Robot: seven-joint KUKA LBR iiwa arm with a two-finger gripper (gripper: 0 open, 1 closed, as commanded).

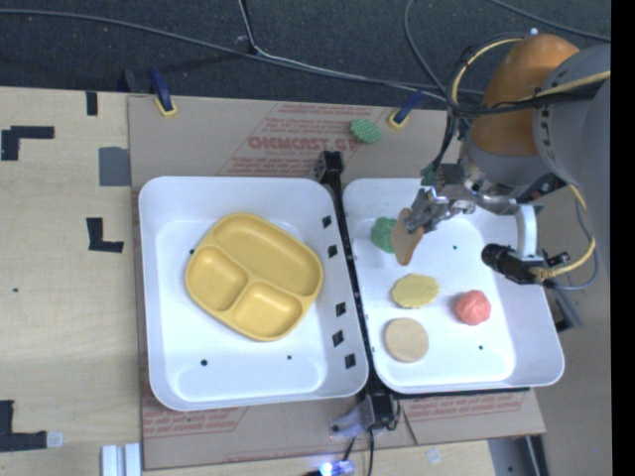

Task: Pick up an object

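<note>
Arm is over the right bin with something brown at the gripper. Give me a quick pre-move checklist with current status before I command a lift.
1. Gripper over the right bin: ok.
2. Brown piece at the gripper tips, hanging below them: ok; a firm hold between them: cannot tell.
3. Brown piece clear of the green piece: not ok, they sit close together and may touch.
4. Yellow patty, tan disc and red piece away from the gripper: ok.
5. Yellow divided tray in the left bin, out of the way: ok.
</note>
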